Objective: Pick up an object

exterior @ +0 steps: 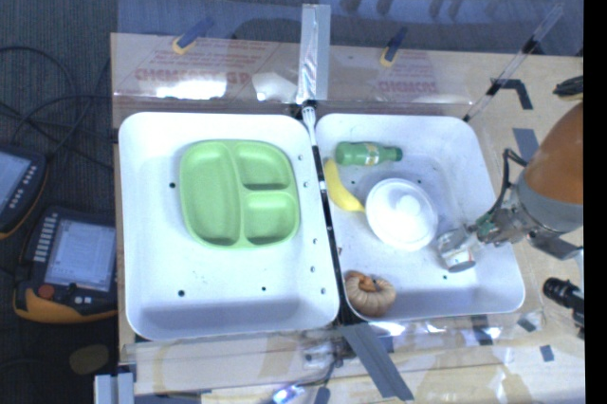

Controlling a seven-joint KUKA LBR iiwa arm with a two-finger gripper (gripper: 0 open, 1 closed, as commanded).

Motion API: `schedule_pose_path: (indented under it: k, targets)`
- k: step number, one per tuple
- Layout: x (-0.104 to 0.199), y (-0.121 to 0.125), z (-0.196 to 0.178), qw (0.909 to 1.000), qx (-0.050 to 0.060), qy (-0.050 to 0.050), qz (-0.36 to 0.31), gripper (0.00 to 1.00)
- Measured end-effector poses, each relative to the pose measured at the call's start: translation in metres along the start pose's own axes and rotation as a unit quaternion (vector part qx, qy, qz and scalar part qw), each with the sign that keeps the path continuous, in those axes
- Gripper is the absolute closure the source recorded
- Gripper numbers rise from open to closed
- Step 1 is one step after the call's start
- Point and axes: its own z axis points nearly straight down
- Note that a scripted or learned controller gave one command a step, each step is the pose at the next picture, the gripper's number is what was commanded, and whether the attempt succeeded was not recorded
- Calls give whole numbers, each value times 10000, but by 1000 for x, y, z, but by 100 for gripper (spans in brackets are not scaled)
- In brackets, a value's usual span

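The nearest candidate for picking is a white bowl (402, 213), sitting upright near the middle of the right bin (493, 284). Around it lie three more objects: a yellow banana (340, 188) just beside its left edge along the bin's left wall, a green bottle (368, 154) lying on its side near the back wall, and a brown, ridged, shell-like item (370, 292) close to the front wall.

The gripper (457, 252) reaches in from the right and sits low over the bin floor, just to the right of the bowl. It appears as a small metallic block, too blurred to tell whether its fingers are apart or together. Nothing can be seen between them.

The main risk, judging from this position, is that the gripper is lined up on bare bin floor between the bowl and the right wall, so a closing motion here would likely catch nothing. If it shifts toward the bowl, the smooth rounded rim could slip out of a narrow pinch, or the bowl could slide into the banana.

The left bin (152, 284) holds a green divided plate (240, 192) with three compartments, lying flat near its centre. Both bins sit side by side on the counter (550, 99).
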Motion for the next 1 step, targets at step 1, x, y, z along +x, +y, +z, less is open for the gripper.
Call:
schedule_pose_path:
  k: [1]
  targets:
    - [61, 14, -123, 9999, -8, -27, 165, 100]
